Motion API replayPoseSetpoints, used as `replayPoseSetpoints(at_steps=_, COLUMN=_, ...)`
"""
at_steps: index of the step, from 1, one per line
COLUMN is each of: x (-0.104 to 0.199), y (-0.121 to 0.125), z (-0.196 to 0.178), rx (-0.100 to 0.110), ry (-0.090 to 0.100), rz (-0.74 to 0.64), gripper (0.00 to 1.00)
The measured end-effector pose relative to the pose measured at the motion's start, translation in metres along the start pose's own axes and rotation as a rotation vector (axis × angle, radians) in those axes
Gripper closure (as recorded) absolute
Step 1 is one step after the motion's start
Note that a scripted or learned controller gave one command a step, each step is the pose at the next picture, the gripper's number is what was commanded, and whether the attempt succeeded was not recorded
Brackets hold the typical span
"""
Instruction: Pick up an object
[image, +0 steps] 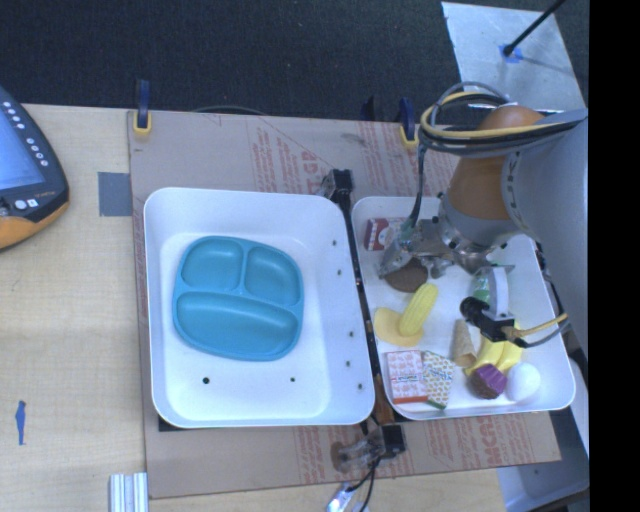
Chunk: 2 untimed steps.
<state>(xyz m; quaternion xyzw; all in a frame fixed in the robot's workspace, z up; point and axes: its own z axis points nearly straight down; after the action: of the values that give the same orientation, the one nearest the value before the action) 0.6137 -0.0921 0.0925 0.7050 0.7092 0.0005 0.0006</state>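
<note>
My gripper (418, 256) is low in the right bin (480, 409), near its far left part. It hangs just above a brown rounded item (404, 280). A yellow corn cob (419, 308) lies just in front of that, partly on a flat yellow piece (384, 326). A small red and white pack (375, 235) lies left of the gripper. The arm hides the bin's far right part. No object shows between the gripper's tips.
Two printed packets (418, 378), a purple item (488, 381), a white egg (523, 380), a yellow piece (500, 355) and a tan wedge (463, 342) crowd the right bin's front. The left bin (160, 300) holds a blue divided plate (240, 298). A tablet device (25, 170) lies far left.
</note>
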Motion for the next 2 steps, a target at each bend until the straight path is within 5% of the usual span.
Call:
replayPoseSetpoints(at_steps=1, x=-0.0014, y=-0.0028, z=-0.0100, rx=0.008, ry=0.000, rz=-0.001, gripper=1.00)
replayPoseSetpoints(at_steps=2, x=-0.0013, y=-0.0027, z=-0.0097, rx=0.008, ry=0.000, rz=-0.002, gripper=0.00)
